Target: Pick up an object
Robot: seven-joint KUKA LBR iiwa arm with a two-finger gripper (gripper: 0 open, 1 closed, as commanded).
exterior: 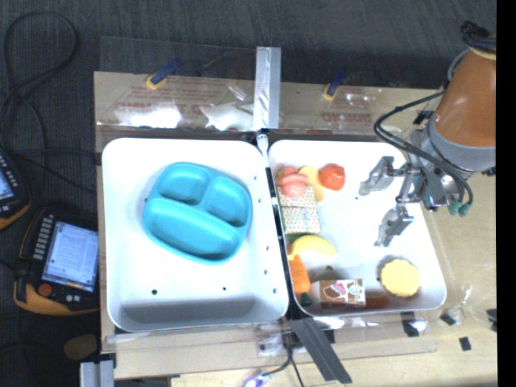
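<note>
The pincer [387, 201] hangs over the right bin [427, 240] with its two fingers spread wide apart and nothing between them.

Candidate objects lie in the right bin, referenced here to the yellow disc [400, 276]:
- The yellow disc sits just below the lower finger, apart from everything else. It appears to be a rigid toy-food piece, light, with a smooth and possibly slippery face. Take hold across its edge, on opposite sides.
- The brown carton [342, 292] lies flat to the left of the disc, near the bin's front wall. Judged light and slightly crushable; grip across its short width.
- The banana [312, 246], patterned block [297, 213], red tomato [331, 176] and pink pieces [293, 184] crowd farther left, along the divider. Access there is tight.

The disc offers the clearest approach.
</note>
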